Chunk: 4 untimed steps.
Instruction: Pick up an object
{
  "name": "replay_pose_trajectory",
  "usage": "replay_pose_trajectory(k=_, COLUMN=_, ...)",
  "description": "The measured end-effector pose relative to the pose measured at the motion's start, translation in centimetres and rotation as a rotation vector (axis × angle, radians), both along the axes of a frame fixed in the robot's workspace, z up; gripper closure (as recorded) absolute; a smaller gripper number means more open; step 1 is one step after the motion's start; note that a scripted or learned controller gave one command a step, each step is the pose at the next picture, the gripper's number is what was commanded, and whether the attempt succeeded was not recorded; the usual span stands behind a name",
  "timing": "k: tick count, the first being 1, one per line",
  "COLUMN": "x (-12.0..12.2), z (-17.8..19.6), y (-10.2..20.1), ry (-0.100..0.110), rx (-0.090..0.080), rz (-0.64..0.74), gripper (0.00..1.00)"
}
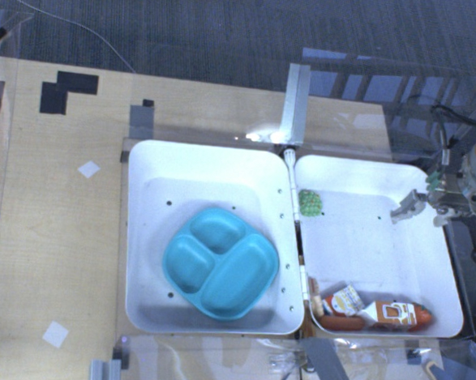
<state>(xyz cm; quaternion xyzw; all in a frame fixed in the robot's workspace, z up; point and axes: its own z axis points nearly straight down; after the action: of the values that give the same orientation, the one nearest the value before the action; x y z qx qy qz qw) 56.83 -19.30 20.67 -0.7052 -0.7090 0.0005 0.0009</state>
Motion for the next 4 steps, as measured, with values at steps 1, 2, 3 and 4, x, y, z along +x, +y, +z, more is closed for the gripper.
replay_pose_trajectory(k=1, x=-5.6, z=-9.3, y=5.6, ry=0.002, rx=0.001, rz=0.079, gripper=0.00)
replay_pose_trajectory(k=2, x=4.7, z=-11.9, y=5.7, ry=-0.006, rx=-0.001, rz=0.283, gripper=0.00)
replay_pose_trajectory(k=3, x=2.4, z=-11.8, y=10.2, ry=-0.014, rx=-0.003, rz=0.524, gripper=0.00)
replay_pose_trajectory(k=4, x=9.8, z=-11.9, y=10.0, ry=0.018, rx=0.009, rz=0.743, gripper=0.00)
